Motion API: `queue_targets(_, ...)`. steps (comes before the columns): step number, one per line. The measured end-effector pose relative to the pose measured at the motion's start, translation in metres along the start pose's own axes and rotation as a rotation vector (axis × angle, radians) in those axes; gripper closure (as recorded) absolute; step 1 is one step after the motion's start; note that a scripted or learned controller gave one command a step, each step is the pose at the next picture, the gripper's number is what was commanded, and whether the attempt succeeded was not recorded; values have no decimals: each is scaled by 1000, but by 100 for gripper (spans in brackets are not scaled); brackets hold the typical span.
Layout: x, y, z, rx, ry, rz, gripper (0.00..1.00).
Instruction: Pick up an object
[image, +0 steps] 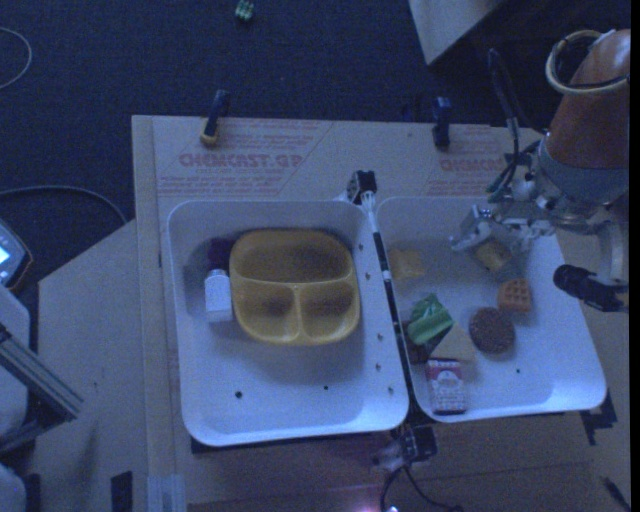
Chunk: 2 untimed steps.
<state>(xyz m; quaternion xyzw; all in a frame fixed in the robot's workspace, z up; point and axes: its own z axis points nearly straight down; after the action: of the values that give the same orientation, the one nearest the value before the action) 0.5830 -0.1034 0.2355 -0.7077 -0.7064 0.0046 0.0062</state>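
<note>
We are looking down at a dim, blue-lit bench with two shallow white bins side by side. The left bin (200, 400) holds a yellow divided plate (294, 285) near its centre, with a small white bottle (217, 295) touching the plate's nine o'clock edge and a dark purple item (217, 250) just beside the bottle at its twelve o'clock.

The right bin (570, 370) holds the loose things a pick could go for. A pale yellow block (406, 263) lies at ten o'clock in the bin, near the divider. A green packet (430, 320) sits at about eight o'clock, with a red-and-white box (447, 384) at six o'clock by the front rim. A round dark cookie (491, 330) lies near the centre, and a small waffle (515, 296) just beside it at one o'clock.

The arm comes in from three o'clock, its orange band high at the upper right. The gripper (480, 235) hangs low over the bin's twelve o'clock area, next to a small tan piece (491, 255). We judge it is placed there to try for that piece, since it is the nearest thing. We cannot tell how the hand stands or whether it has hold of anything; the metal parts blur together in the poor light.

The things lie well apart, which should leave room for a try.
</note>
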Motion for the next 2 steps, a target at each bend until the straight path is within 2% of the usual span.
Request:
queue_targets(1,0,2,-7,-14,-1,-2,0)
queue_targets(2,0,4,55,-10,-1,-1,0)
